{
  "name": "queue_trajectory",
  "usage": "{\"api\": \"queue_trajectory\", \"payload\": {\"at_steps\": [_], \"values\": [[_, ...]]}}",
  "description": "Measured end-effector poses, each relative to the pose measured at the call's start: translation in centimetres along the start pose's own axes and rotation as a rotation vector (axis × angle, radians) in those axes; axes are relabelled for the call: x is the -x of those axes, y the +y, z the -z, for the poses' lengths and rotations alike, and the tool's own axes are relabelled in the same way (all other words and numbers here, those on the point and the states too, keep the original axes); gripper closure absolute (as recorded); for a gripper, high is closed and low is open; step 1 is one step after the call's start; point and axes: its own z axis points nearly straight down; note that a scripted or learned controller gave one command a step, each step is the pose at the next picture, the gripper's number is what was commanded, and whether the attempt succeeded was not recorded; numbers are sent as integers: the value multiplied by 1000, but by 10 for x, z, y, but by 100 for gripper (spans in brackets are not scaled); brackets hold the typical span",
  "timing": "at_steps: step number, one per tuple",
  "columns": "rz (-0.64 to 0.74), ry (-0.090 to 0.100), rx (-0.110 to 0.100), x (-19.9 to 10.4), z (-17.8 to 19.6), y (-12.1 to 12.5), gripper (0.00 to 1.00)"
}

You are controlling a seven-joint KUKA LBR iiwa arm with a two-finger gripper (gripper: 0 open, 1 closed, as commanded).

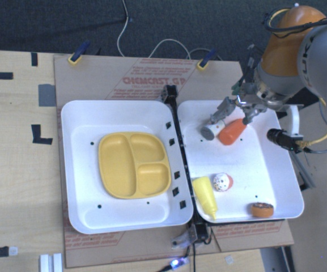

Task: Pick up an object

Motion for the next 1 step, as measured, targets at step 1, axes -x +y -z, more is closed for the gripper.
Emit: {"api": "queue_trajectory", "payload": {"at_steps": [1], "values": [[1,0,-1,-5,-47,4,0]]}}
